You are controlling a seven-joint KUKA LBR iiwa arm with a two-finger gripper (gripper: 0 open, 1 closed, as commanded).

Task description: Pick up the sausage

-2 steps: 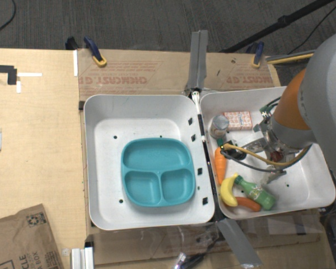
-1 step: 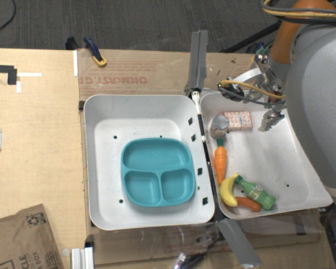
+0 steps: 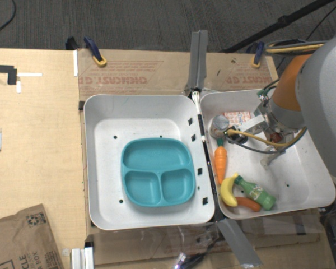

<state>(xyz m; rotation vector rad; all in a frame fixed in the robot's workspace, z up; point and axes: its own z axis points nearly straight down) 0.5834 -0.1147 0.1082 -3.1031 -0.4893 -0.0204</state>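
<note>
While the pincer (image 3: 270,143) hangs low in the right bin (image 3: 302,198), near its back wall, the big grey arm (image 3: 319,94) covers most of it, so I cannot tell if it is open or shut. Nothing can be seen held in it. A little red bit sits right by it, but it is too small and too hidden to name. Just to its left are a grey can (image 3: 219,125) and a flat packet (image 3: 237,118). A carrot (image 3: 220,158) lies further toward the front. The sausage (image 3: 248,204) is at the front of this bin, well apart from the pincer. It lies between a banana (image 3: 228,190) and a green bottle (image 3: 256,193), and the bottle rests partly over it. I think the pick has not started yet. Next the pincer should go to the front of the bin and come down on the bare end of the sausage without bumping the bottle. The left bin (image 3: 101,150) has a blue plate (image 3: 157,171).
</note>
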